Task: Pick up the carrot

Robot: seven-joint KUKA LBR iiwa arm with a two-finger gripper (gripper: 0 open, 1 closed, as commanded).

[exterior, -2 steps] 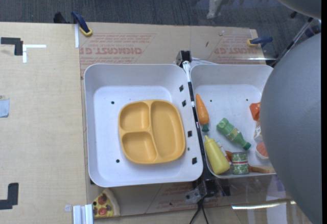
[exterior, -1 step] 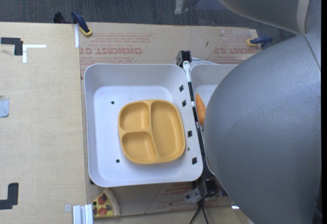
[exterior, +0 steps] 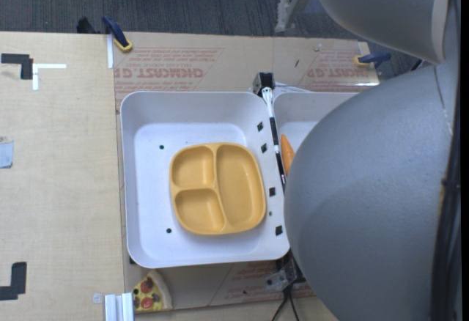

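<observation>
Left bin (exterior: 139,165) taken as landmark. It sits on the bench (exterior: 58,187), white and shallow, with a yellow divided plate (exterior: 218,187) lying flat near its middle; three compartments, two small ones on the plate's left, one long one on its right.

Carrot (exterior: 286,153): an orange sliver shows just past the left bin's right wall, inside the neighbouring bin (exterior: 300,111), close to the dividing edge. Most of it is hidden under the arm.

Arm (exterior: 374,195): big grey body hangs over the neighbouring bin, right of the landmark. Jaws are covered by the arm; cannot tell whether apart or together.

A pizza-slice toy (exterior: 149,293) lies on cardboard (exterior: 190,67) just below the left bin's lower left corner.
</observation>
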